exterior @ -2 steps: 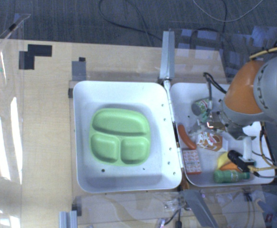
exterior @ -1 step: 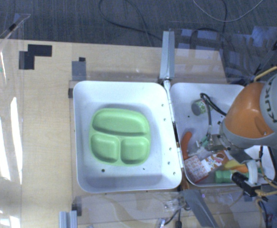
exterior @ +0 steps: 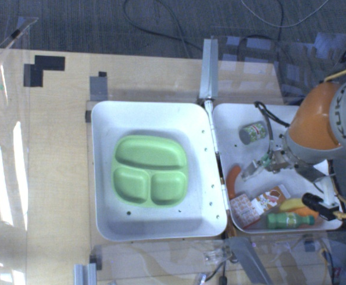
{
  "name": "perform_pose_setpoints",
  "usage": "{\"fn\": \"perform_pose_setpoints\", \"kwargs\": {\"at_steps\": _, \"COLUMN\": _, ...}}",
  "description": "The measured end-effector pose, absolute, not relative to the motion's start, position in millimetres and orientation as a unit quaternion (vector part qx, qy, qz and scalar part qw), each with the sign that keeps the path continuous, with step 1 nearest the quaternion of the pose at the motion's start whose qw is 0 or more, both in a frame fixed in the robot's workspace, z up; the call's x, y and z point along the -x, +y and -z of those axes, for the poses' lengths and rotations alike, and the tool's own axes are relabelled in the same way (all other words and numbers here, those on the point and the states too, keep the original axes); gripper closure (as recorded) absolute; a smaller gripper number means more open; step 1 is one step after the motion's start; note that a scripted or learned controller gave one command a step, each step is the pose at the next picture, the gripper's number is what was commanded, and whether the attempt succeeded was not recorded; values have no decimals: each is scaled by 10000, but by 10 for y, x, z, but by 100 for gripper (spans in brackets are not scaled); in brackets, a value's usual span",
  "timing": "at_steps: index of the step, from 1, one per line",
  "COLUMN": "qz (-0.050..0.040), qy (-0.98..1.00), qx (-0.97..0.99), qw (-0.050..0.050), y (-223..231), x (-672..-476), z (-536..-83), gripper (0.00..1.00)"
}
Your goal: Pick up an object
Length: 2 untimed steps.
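My gripper [exterior: 260,164] hangs low over the middle of the right bin [exterior: 232,119], reaching in from the right. Just left of it, a red-orange sausage-shaped thing [exterior: 233,179] lies against the bin's left wall. A small can with a green label [exterior: 253,132] lies on its side behind the gripper. In front of the gripper a red and white snack packet [exterior: 257,204] lies flat. A green bottle [exterior: 288,220], a yellow banana-like piece [exterior: 291,205] and an orange piece [exterior: 306,212] crowd the bin's front right corner. I see nothing between the fingers.
The left bin [exterior: 104,177] holds a light green tray with three compartments [exterior: 151,170]. A metal divider post [exterior: 209,70] stands between the bins at the back. Cables trail over the floor behind the bench.
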<state>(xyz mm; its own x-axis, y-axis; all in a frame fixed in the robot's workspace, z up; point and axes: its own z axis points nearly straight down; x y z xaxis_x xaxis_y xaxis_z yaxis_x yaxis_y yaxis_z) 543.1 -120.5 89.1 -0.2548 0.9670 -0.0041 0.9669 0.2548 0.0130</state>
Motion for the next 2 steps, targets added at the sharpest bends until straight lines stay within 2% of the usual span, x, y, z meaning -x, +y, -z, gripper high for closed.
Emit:
{"fn": "perform_pose_setpoints", "kwargs": {"at_steps": 1, "qz": -19, "qy": 8185, "qx": -5745, "qw": 39, "y": -1233, "x": -6026, "z": -1580, "gripper": 0}}
{"fn": "perform_pose_setpoints", "kwargs": {"at_steps": 2, "qz": -22, "qy": 7789, "qx": -6271, "qw": 42, "y": -976, "x": -6296, "z": -2231, "gripper": 0}}
